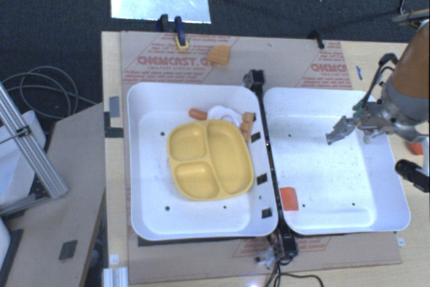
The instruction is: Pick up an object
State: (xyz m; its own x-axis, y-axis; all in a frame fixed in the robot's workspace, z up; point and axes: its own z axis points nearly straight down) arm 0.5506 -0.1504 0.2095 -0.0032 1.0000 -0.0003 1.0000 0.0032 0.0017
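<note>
Risk, as I read it from my station: gripper hangs with fingers apart and nothing between them over bare floor of the right bin, with the orange block well off toward the bin's near-left corner, so closing now grasps only air.

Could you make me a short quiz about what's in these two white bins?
1. True or false: the yellow divided plate lies in the left bin.
2. Which bin holds the small orange-red block? A left, B right.
3. Fill in: the pincer hangs over the ___ bin.

Key: 1 true. 2 B, near the front left corner of the right bin. 3 right.
</note>
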